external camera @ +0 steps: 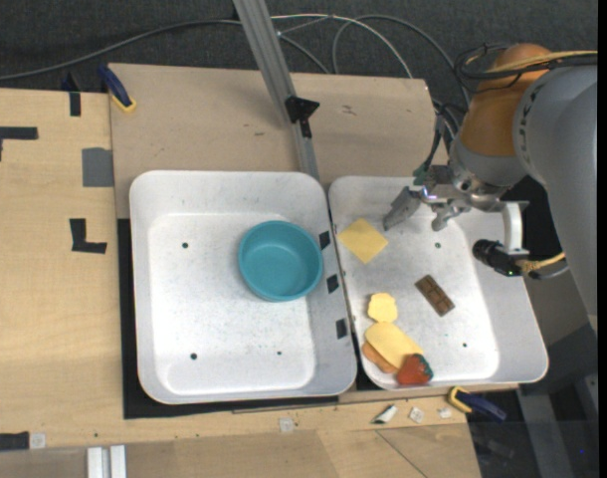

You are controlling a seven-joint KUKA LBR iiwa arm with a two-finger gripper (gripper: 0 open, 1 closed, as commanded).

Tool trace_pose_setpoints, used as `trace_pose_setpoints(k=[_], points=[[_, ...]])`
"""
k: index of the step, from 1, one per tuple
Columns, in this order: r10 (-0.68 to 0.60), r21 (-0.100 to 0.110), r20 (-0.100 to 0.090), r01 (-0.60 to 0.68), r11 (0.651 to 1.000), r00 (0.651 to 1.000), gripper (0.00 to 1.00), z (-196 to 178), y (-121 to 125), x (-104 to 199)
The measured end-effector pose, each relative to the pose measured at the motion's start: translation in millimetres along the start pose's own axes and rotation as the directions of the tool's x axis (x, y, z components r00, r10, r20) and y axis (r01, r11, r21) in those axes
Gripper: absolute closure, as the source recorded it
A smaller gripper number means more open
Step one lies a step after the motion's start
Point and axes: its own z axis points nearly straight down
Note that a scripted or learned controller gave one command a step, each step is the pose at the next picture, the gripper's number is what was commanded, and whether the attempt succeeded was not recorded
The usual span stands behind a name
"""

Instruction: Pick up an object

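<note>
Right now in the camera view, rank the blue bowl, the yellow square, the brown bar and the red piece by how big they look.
1. Blue bowl, clearly largest.
2. Yellow square.
3. Brown bar and red piece: they look alike in size, so I will not rank them.

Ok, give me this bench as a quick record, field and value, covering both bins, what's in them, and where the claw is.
left bin: holds a blue bowl, upright
right bin: holds five small items
pale yellow square: upper left of right bin
brown bar: middle of right bin
yellow round piece: lower left of right bin
yellow wedge: near front edge, beside a red piece
claw: open, over the right bin's upper part, just right of the pale yellow square, holding nothing
</note>
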Motion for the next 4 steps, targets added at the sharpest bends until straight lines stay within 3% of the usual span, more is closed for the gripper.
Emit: trace_pose_setpoints(k=[1,2,4], points=[[0.0,-0.007,0.001,0.0,1.0,1.0,0.0,49,1,1],[-0.002,-0.006,0.0,0.002,1.0,1.0,1.0,38,1,2],[0.001,-0.01,0.0,-0.001,1.0,1.0,1.0,-61,-5,7]])
